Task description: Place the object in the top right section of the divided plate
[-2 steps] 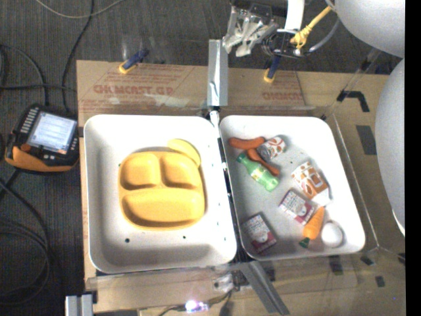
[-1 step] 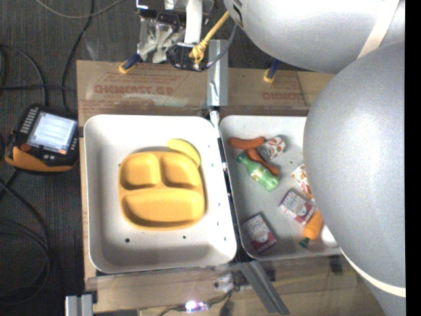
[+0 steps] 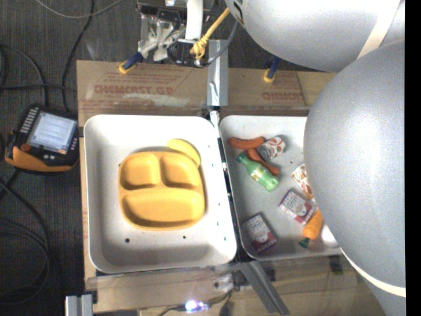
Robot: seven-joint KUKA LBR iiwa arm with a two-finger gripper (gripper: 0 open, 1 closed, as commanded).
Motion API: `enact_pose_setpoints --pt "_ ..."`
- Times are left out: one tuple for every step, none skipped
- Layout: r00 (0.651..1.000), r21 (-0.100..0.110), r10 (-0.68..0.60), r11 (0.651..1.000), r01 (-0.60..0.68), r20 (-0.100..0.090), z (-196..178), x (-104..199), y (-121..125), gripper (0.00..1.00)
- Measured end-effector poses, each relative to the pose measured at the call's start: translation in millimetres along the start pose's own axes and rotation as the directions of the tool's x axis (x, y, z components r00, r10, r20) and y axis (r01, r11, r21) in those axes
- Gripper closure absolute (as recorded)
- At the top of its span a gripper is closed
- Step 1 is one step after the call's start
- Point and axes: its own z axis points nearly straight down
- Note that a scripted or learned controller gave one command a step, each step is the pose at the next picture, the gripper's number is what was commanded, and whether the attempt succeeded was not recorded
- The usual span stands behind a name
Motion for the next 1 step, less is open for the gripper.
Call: enact_pose_setpoints --pt "1.000 0.003 -0.001 1.000 0.001 0.006 -5.7 0.8 0.8 1.00"
